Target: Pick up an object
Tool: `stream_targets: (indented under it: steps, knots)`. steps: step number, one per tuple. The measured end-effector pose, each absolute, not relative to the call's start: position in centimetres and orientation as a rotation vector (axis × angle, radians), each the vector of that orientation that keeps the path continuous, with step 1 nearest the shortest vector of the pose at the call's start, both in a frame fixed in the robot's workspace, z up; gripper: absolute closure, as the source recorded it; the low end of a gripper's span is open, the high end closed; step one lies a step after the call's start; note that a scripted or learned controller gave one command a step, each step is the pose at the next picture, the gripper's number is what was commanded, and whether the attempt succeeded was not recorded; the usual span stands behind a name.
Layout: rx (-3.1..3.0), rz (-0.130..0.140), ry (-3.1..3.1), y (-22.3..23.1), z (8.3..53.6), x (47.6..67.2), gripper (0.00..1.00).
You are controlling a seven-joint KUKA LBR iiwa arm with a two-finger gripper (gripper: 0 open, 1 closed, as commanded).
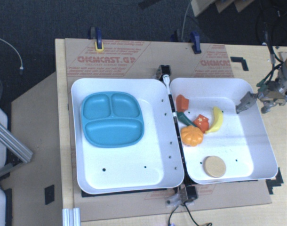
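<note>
Here the jaws of the gripper (255, 103) stand spread and hold nothing, poised over the right bin's (256, 166) far right rim. The banana (217, 119), orange fruit (191, 136) and round disc (214, 166) lie untouched in it, well apart from the jaws. Nothing is lifted; approach, grasp and lift remain.

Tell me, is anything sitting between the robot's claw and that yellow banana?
Nothing visible does. The gripper hangs over the right bin's far right rim; the banana lies to its left across bare white floor, with the other toys beyond it.
</note>
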State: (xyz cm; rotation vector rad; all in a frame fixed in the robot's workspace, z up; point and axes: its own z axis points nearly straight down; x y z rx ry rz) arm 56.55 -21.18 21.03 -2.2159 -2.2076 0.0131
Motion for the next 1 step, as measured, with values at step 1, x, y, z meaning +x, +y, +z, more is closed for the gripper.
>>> stream_targets:
  steps: [1]
  knots:
    - [-2.221,0.001,-2.221,-21.08,21.90,56.86,0.00]
